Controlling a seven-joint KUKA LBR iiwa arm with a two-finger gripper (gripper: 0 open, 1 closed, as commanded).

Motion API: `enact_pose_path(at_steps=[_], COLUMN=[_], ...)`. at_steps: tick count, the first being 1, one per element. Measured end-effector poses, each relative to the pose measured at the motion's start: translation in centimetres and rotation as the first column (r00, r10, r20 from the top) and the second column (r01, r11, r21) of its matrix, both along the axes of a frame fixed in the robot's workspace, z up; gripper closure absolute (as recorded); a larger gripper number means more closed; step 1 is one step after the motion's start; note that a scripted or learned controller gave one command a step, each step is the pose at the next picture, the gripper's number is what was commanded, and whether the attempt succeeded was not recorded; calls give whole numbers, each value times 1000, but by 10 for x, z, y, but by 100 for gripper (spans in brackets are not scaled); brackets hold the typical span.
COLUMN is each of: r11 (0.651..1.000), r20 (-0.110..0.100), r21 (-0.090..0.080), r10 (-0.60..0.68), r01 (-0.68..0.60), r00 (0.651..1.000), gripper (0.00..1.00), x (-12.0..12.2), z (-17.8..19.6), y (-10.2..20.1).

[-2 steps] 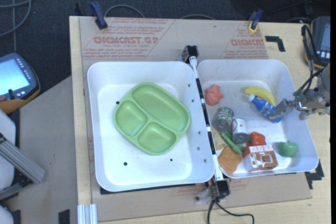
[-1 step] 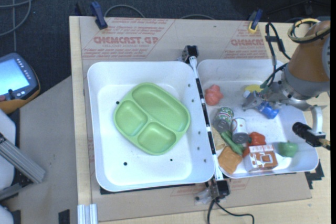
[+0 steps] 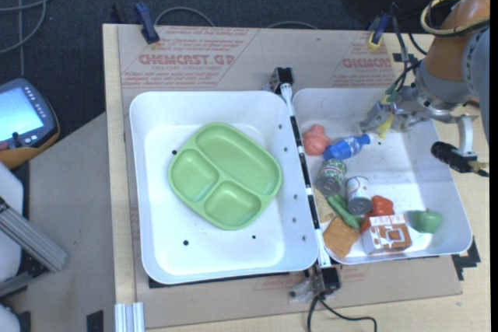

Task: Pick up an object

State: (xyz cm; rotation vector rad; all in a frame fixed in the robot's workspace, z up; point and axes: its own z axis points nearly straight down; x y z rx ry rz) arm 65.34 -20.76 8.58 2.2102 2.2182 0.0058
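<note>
Faintly, the tabletop (image 3: 233, 58) sheet reads "CHEMCAST GP"; blue bottle (image 3: 346, 146) lies cap toward the right bin's (image 3: 459, 221) far-right corner; end effector (image 3: 383, 120) just beyond, grip state unclear.

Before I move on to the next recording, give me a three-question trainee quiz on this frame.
1. True or false: the green three-compartment plastic plate lies in the right white bin.
2. Which object lies nearest the gripper: A) blue plastic bottle, B) green pepper-shaped toy, C) small silver can?
3. From which side of the view does the grey and orange arm reach in?

Key: 1 false, it lies in the left white bin; 2 A; 3 the right.
</note>
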Motion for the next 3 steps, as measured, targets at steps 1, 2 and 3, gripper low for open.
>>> enact_pose_path(at_steps=[1, 2, 3], r11=[1000, 1000, 1000], r20=[-5, -13, -2], r21=[1, 6, 4], r10=[0, 2, 2], r01=[0, -2, -2], r00=[1000, 1000, 1000], gripper=[100, 100, 100], x=[-3, -38, -18], z=[10, -2, 104], y=[1, 80, 136])
